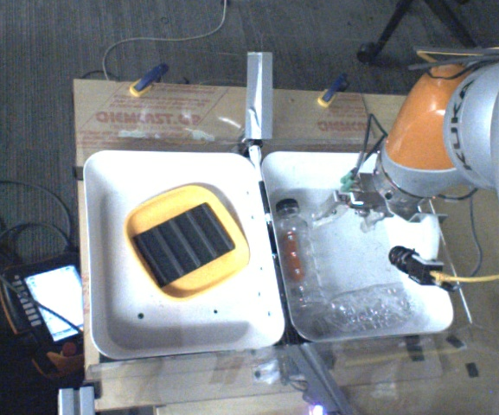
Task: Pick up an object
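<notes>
Reaching from the right, arm (444,132) hangs over right bin (431,318).

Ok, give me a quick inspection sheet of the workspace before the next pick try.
Surface: bench with left bin and right bin side by side.
Job's things: yellow tray with black ribbed insert in the left bin; clear bottle lying along the right bin's left wall; crumpled clear plastic near its front.
Clutter: nothing seen.
Gripper: over the right bin's back part; nothing seen between its fingers.
Cables: yellow cable off a black connector.
Surroundings: handheld screen on the floor; chair base.
</notes>
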You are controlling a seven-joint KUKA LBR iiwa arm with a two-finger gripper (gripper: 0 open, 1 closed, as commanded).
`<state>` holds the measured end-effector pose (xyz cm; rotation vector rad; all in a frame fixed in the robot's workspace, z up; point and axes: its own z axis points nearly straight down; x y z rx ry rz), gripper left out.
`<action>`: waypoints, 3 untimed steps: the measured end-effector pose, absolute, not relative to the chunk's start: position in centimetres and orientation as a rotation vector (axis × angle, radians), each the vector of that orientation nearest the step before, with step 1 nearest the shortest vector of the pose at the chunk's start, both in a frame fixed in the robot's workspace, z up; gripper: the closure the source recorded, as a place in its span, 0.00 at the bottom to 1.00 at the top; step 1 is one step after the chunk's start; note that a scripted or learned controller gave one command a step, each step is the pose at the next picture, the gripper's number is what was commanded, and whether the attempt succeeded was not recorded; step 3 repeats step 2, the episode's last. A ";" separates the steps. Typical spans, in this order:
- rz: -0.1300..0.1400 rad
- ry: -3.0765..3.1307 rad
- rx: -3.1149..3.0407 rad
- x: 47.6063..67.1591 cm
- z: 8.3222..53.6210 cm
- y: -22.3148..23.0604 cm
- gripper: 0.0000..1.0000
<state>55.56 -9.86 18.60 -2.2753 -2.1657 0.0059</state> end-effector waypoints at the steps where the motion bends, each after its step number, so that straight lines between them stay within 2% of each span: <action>1: 0.003 -2.054 -2.375 58.2 18.3 -7.1 0.00; 2: 0.007 -2.151 -2.290 61.2 16.2 -18.2 0.00; 3: 0.007 -2.151 -2.290 61.2 16.2 -18.2 0.00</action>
